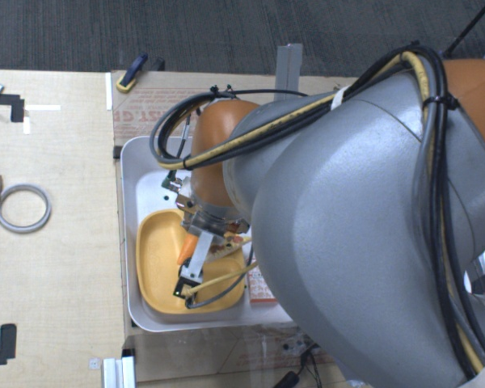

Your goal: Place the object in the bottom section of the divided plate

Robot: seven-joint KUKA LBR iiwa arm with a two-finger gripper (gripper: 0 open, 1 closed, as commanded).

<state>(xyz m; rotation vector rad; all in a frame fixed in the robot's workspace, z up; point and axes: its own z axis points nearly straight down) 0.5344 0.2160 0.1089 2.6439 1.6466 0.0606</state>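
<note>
A yellow divided plate (pixel 158 253) lies in the near left part of the white bin (pixel 132 217). My gripper (pixel 208 231) hangs over the plate's right side, below the orange wrist band, largely hidden by the arm. A small orange object (pixel 187 247) shows just left of the gripper, above the plate's middle. I cannot see whether it is between the fingers or resting on the plate. The plate's dividers are hidden under the gripper.
The grey arm covers the right half of the view and most of the bin. A red and white card (pixel 261 288) peeks out by the plate's right edge. On the bench to the left lie a tape roll (pixel 22 208) and a blue-handled tool (pixel 133 69).
</note>
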